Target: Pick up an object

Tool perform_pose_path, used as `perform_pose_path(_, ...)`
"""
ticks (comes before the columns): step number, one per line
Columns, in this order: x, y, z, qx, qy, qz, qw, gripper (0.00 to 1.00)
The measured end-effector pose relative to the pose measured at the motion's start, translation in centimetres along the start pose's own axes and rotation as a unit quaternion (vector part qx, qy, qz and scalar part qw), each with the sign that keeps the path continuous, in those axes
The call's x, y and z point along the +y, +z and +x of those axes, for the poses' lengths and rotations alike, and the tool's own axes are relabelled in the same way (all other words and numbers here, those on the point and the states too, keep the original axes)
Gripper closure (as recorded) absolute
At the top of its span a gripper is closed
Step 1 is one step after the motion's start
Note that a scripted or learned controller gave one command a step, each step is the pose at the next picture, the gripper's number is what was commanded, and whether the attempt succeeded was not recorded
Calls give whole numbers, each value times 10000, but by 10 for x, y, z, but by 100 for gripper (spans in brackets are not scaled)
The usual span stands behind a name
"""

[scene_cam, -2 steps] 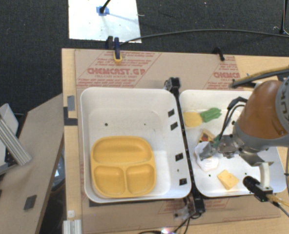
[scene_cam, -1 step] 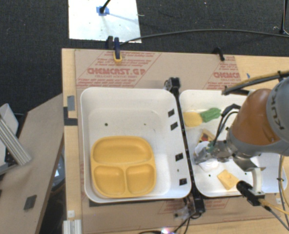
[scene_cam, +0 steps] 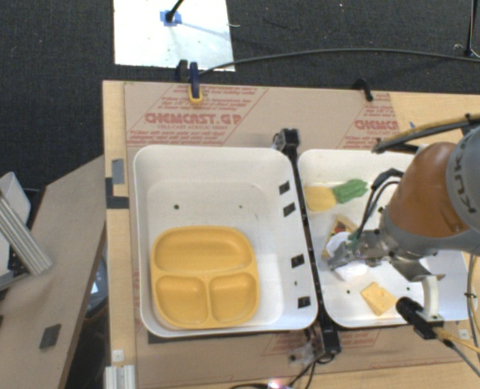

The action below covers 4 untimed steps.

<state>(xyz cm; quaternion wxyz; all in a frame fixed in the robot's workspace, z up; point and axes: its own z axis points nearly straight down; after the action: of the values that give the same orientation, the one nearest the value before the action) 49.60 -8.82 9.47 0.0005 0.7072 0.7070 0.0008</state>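
Note:
My gripper (scene_cam: 340, 258) reaches down into the right bin (scene_cam: 329, 164), low over a small white object (scene_cam: 352, 271) near the bin's left wall. A yellow wedge-shaped piece (scene_cam: 378, 298) lies at the bin's front. Toward the back lie a yellow object (scene_cam: 321, 198) and a green one (scene_cam: 350, 190) touching it. The grey arm with its orange band (scene_cam: 422, 189) covers the bin's right half. Nothing is visibly lifted.
The left bin (scene_cam: 216, 164) holds a yellow three-compartment tray (scene_cam: 206, 275) at its front. Black clips (scene_cam: 295, 233) run along the divider between the bins. A cable (scene_cam: 370, 55) crosses behind the bench, and a blue-and-yellow clamp (scene_cam: 193, 81) grips the back edge.

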Motion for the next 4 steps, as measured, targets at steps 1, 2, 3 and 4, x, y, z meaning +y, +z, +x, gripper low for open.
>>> perform_pose_path(1, 11, -54, 5, -5, -25, -24, 10000, 100)
perform_pose_path(2, 13, -107, 5, -6, -23, -27, 10000, 100)
perform_pose_path(3, 22, -114, 54, 7, -49, 0, 10000, 100)
perform_pose_path(4, 49, -125, 104, 7, -50, -13, 10000, 100)
